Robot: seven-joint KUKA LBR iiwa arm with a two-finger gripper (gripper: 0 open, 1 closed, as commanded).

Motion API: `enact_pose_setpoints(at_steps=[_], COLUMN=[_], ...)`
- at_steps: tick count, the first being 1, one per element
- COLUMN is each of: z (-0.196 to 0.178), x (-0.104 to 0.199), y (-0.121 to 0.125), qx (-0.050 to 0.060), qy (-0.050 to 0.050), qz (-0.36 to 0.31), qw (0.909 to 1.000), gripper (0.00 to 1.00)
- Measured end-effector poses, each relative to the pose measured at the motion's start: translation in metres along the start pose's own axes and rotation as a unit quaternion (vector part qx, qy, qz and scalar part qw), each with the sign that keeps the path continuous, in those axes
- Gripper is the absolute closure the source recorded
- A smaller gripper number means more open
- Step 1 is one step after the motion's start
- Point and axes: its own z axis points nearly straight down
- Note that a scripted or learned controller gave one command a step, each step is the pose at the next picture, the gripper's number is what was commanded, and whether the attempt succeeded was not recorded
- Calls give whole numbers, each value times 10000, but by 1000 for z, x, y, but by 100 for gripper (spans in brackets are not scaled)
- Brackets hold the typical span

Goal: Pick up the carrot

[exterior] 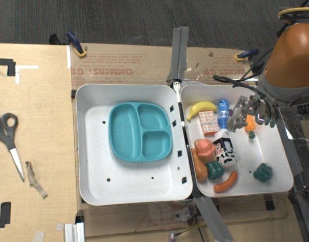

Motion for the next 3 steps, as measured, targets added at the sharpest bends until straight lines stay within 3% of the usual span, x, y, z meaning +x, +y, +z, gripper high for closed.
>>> enact_pose_setpoints(at_steps=[2, 3], z=[-19, 52], x=[-3, -45], y=[1, -58], qx=[-8, 2], qy=[-42, -4], qz=[-11, -1494], qw=[10000, 9888], gripper=[100, 100])
